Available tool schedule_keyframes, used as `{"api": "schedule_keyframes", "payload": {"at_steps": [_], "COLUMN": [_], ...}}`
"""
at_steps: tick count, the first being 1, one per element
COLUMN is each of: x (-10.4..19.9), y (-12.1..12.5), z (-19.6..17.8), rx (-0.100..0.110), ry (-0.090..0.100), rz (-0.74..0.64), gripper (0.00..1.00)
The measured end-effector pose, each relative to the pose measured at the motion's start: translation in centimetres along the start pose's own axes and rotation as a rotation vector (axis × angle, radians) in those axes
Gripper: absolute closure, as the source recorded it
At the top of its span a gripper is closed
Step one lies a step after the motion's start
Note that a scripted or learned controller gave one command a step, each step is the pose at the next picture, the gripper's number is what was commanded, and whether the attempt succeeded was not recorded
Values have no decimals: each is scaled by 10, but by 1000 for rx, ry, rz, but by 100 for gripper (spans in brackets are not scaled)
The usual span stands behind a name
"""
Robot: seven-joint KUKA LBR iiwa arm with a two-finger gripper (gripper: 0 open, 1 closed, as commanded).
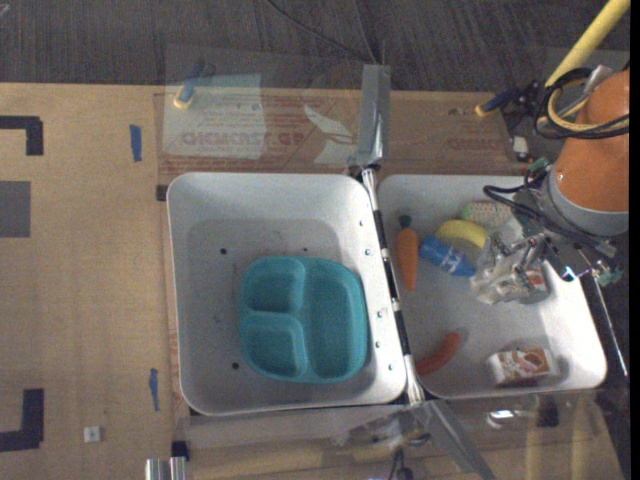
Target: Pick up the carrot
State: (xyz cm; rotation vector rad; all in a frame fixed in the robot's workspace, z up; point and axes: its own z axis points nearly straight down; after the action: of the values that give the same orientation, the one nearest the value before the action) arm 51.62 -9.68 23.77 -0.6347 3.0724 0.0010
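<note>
Several items crowd the right bin [580, 353]. Whether the gripper [512, 273] at its 3 o'clock side is wide or narrow, I cannot tell. The carrot [406, 256] lies at 9 o'clock against the wall; closing there risks jamming or snagging the blue bottle [446, 257].

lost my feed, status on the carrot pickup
Gripper over right bin, holding nothing seen. Carrot lies by that bin's left wall, untouched. Blue bottle and banana sit between them.
</note>
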Motion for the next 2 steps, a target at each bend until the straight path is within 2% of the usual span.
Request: {"api": "schedule_keyframes", "payload": {"at_steps": [1,2], "x": [0,-7], "y": [0,8], "z": [0,-25], "rx": [0,0], "ry": [0,-2], "rz": [0,101], "gripper": [0,0]}}
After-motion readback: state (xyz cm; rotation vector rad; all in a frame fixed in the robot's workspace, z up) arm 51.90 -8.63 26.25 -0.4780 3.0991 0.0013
